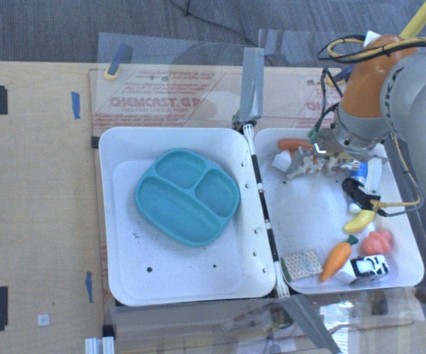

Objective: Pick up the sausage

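My pincer (317, 161) sits low in the upper left part of the right bin (308, 220), under my orange-banded wrist, which enters from the upper right of the frame. The sausage (295, 144) lies just up and to the left of the pincer tips, close against the bin's upper wall. Its long axis runs nearly left to right across the frame, roughly level with that wall. It looks like a short reddish-orange cylinder with rounded ends, smooth, and partly hidden at its right end by my own hardware. A small white piece (281, 161) lies just below its left end.

Pincer state: I cannot tell how wide the jaws stand; the metal parts blur together at this angle. Nothing is visibly caught between them, so I treat the sausage as not yet grasped.

Judgement for the coming move: travel is short, up and left in the frame. The jaws should close across the short axis, that is, top to bottom in the frame. The wall close behind the sausage leaves little room for the far jaw, and that is the likely point of failure.

Other items in the right bin, the carrot (337, 259) and banana (360, 220), lie well apart toward the lower right. The blue plate (187, 196) occupies the left bin (124, 271)
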You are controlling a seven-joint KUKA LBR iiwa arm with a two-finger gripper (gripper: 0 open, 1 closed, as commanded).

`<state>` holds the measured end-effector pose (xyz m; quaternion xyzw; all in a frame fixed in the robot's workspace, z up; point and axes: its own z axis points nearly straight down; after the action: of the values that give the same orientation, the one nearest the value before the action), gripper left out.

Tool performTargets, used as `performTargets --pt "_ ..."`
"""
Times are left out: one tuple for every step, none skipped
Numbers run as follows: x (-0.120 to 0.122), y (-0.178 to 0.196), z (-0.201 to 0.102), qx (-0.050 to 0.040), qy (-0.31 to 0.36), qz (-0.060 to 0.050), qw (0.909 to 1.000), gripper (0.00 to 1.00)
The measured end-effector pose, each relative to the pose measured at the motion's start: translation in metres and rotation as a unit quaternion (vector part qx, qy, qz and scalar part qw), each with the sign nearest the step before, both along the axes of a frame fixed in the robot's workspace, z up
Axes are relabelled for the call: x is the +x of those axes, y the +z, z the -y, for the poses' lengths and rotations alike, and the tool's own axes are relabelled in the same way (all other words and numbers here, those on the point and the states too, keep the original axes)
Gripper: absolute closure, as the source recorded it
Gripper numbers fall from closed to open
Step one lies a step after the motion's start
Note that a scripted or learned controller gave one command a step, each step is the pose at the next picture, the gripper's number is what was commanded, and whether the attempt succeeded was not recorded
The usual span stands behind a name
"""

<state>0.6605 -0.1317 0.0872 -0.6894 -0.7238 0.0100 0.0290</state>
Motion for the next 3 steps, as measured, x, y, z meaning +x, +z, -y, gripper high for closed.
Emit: performTargets --pt "0.007 0.103 -0.002 -0.0136 -0.003 0.03 0.9994 0.0" --pt "0.007 0.119 0.037 -0.0141 0.006 0.031 0.9994 0.0" --pt "-0.054 0.03 -0.004 -0.0156 0.057 0.045 0.9972 0.0"
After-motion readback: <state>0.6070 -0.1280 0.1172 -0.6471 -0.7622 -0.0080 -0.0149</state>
